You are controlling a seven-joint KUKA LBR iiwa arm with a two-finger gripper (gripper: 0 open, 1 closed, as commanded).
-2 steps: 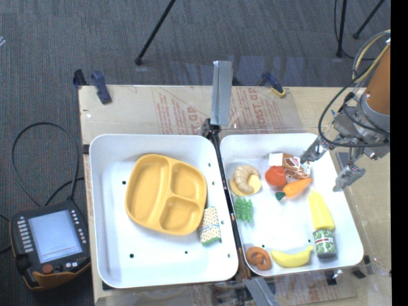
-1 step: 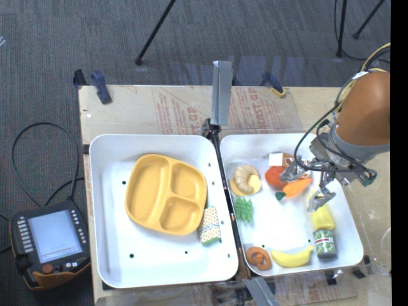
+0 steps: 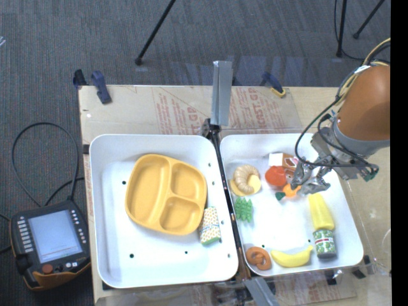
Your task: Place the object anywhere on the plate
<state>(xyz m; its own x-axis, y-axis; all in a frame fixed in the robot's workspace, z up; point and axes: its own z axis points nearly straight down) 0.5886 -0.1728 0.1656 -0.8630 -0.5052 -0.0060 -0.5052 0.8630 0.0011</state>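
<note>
**Gripper low over the toy food in the right bin**

The gripper (image 3: 308, 178) hangs down among the toys at the far side of the right bin (image 3: 354, 231), its dark fingers just beside a small orange carrot-like piece (image 3: 291, 190) and a red tomato (image 3: 275, 176). From here I cannot tell how far the fingers are spread, or whether anything sits between them.

The yellow divided plate (image 3: 167, 194) lies in the left bin (image 3: 108, 247), well apart from the gripper, with a patterned packet (image 3: 210, 225) touching its near right edge. A croissant (image 3: 246, 179), a yellow bottle (image 3: 320, 211) and a banana (image 3: 292, 257) lie in the right bin.
</note>
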